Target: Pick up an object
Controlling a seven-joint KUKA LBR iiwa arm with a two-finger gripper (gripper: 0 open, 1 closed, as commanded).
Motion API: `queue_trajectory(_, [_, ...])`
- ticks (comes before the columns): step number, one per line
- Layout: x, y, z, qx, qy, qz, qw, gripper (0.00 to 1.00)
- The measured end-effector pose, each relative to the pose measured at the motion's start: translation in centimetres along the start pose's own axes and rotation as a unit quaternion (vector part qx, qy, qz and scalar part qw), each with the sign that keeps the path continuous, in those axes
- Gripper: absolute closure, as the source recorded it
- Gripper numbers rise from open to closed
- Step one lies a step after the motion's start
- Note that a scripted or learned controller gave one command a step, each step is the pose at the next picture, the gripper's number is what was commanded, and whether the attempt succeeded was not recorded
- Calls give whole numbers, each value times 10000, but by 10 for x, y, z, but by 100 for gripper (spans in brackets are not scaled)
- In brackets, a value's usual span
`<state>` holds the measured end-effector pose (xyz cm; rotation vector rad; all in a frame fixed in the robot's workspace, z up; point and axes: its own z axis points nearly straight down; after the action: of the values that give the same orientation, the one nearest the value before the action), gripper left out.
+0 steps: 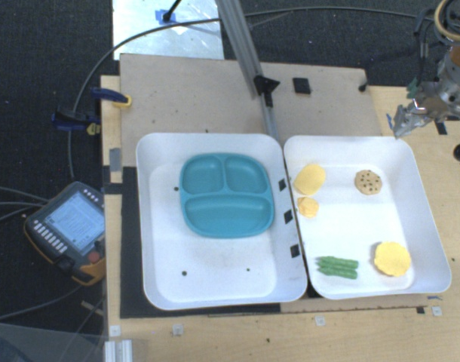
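1. The claw [408,121] is hanging above the right bin's [420,173] far right corner; whether it is released or clenched cannot be told.
2. Nearest, a cookie [368,182] is lying in that bin.
3. Yellow pieces [310,179], green beans [337,266] are lying there too.
4. A blue plate [226,195] is sitting in the left bin [156,225].

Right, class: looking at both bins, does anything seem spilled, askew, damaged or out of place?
Nothing stands out. The blue divided plate lies flat in the left bin. The cookie, green beans and yellow food pieces lie apart in the right bin. The tool hangs beyond its far corner.
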<state>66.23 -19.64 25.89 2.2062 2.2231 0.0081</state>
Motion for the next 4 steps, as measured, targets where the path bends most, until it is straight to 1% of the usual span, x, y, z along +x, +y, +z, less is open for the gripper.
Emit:
queue_trajectory(1, [0,1,-17,24,8,1,10000,100])
queue_trajectory(2, [51,0,-20,36,19,-9,10000,100])
queue_trajectory(4, [158,-13,15,52,25,-12,10000,100])
